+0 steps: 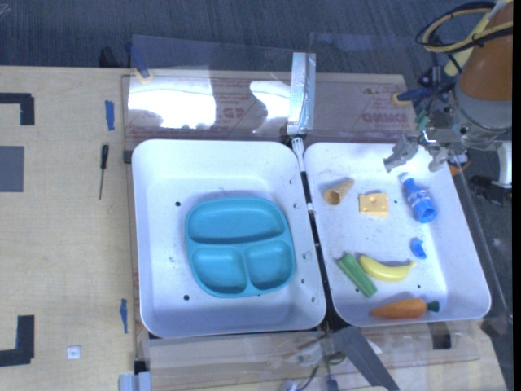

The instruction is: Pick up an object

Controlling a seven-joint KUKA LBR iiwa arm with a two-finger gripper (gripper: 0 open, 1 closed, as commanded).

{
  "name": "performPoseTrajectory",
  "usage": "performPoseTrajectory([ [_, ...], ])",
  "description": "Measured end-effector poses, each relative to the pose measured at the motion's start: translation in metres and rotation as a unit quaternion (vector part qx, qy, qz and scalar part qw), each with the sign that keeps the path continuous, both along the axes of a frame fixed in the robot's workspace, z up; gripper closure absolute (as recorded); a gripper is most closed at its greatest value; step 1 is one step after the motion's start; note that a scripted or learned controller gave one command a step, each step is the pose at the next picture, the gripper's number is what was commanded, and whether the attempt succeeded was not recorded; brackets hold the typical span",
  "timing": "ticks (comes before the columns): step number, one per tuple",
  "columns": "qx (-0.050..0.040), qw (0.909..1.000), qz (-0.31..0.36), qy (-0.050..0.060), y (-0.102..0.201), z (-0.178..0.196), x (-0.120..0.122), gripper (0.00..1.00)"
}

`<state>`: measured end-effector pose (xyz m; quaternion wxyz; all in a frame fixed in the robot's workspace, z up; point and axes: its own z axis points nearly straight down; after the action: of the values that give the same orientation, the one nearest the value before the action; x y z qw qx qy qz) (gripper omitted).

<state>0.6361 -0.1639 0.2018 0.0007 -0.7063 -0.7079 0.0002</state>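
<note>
Plywood bench under two white bins, grey carpet beyond.

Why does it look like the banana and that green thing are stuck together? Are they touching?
Touching. In the camera view the banana has its left end against the green vegetable, with no white bin floor showing between them.

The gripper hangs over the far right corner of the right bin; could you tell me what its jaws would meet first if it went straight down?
Probably the blue bottle, or bare floor of the right bin beside it. The gripper hangs just behind the bottle, but depth is unclear from this slanted view.
</note>
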Motion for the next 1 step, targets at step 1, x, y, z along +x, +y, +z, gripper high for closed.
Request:
performPoseTrajectory([
  [1, -0.0009, 0.9928, -0.120, -0.002, -0.0102, 0.0475, 0.0247, 0.00],
])
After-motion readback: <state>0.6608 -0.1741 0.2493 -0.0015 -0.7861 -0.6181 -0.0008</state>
